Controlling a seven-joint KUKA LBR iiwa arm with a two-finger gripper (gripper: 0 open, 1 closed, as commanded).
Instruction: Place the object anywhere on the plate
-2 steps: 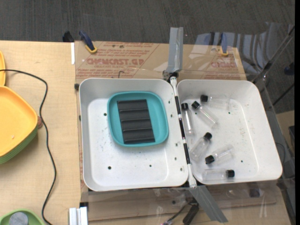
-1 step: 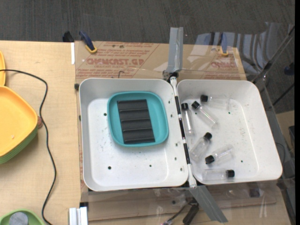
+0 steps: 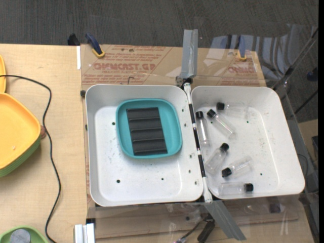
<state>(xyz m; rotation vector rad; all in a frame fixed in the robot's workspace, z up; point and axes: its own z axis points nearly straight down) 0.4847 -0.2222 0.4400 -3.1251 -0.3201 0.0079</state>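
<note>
How my jaws stand I cannot tell. The clear vials with black caps (image 3: pixel 221 122) lie scattered in my right bin (image 3: pixel 276 135), most on their sides, some near the wall it shares with the left bin (image 3: pixel 101 156). There the teal plate (image 3: pixel 123 135) sits carrying a dark ridged block (image 3: pixel 147 130). Farther left on the surface (image 3: pixel 63 186) lie a yellow dish (image 3: pixel 15 130) and a black cable (image 3: pixel 51 135).
</note>
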